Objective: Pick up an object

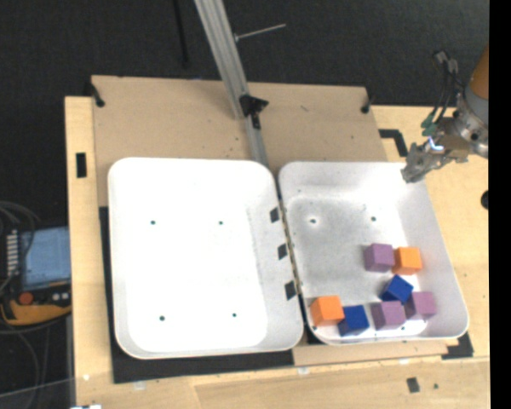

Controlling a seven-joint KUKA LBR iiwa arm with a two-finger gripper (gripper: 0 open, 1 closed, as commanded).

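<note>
Over the far right corner of the right bin (358,177), the end effector (416,167) hangs at the end of the grey arm, whose orange band shows at the right edge of the view; whether it is open or shut cannot be told, and nothing is seen in its grip. Well apart from it, the blocks sit clustered in the near right part of that bin. A purple block (378,256) lies just beside an orange block (409,259), with a blue block (398,289) a little nearer the camera. Along the near wall sit another orange block (327,309), touching a second blue block (353,320), then a purple block (388,314) and one more purple block (424,303) toward the right wall. Beside this bin, the left bin (196,254) rests on the table (196,118), and a metal rail (226,49) slants up from between the two bins toward the top of the view
</note>
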